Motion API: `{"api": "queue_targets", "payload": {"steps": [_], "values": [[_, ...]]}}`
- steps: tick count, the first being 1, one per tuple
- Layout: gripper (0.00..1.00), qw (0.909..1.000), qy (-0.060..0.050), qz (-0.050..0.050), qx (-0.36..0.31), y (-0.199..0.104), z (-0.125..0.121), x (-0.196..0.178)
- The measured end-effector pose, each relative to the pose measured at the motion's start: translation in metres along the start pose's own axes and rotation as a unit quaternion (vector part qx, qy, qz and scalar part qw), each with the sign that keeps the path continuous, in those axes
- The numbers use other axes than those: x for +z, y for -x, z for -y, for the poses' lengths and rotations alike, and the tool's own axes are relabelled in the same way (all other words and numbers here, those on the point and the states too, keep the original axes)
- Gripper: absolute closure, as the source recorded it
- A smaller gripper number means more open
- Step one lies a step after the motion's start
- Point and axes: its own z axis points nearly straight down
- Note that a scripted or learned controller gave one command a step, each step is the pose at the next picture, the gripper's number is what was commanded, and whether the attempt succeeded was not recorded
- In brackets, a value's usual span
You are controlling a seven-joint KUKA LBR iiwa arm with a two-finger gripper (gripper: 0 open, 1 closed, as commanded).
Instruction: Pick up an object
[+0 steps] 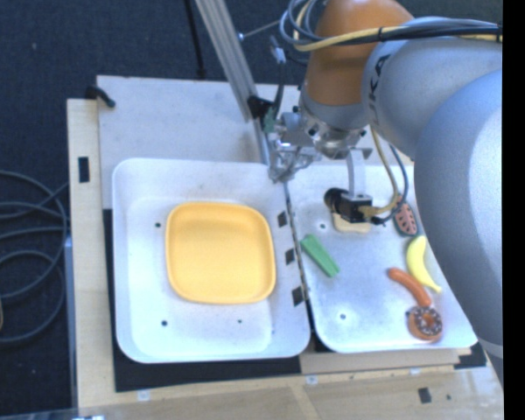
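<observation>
The bench (87, 234) is pale wood on a dark carpeted floor (70, 24). Black cables (17, 234) lie on the floor at left. An aluminium rail (223, 33) slants in from the top.

The left bin (136, 322) contains a yellow square plate (220, 252), lying flat.

The right bin (367, 322) contains:
- a green block (319, 255), oblong, lying near the bins' shared edge
- a yellow banana (418, 261) near the right wall
- an orange sausage (409, 285) touching the banana
- a brown doughnut (424, 322) just beside the sausage's near end
- a red piece (406, 220) beyond the banana

The gripper (284, 163) hangs over the far end of the shared edge, apart from all the objects. Whether it is released or clenched cannot be determined.
</observation>
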Motion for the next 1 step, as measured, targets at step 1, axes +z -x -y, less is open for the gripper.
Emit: {"api": "queue_targets", "payload": {"steps": [1], "values": [[1.00,1.0000,0.000,0.000,-0.001,-0.0550,0.0057,0.0070]]}}
